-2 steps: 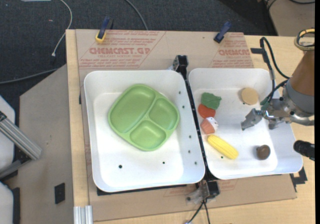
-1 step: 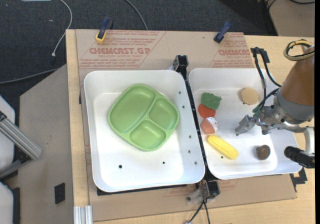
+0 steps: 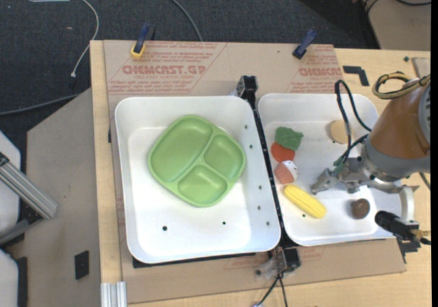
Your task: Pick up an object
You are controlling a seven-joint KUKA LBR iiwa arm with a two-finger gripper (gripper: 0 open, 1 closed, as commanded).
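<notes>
Camera view, from above: your arm [image 3: 400,138] reaches in over the right bin [image 3: 356,229], hand [image 3: 327,182] low w/ fingers spread, gripping nothing. Corn [image 3: 304,201] lies just below-left of it, long axis slanting upper-left to lower-right. Brown ball [image 3: 360,208] sits nearby; red pieces [image 3: 283,162] beyond. Left bin [image 3: 137,230] holds a green tray [image 3: 197,160].

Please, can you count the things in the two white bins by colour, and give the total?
Green: 2, the divided plate in the left bin and a small leafy piece in the right bin
Red or orange: 2
Yellow: 1, the corn
Beige: 1
Brown: 1
Total: 7
</notes>
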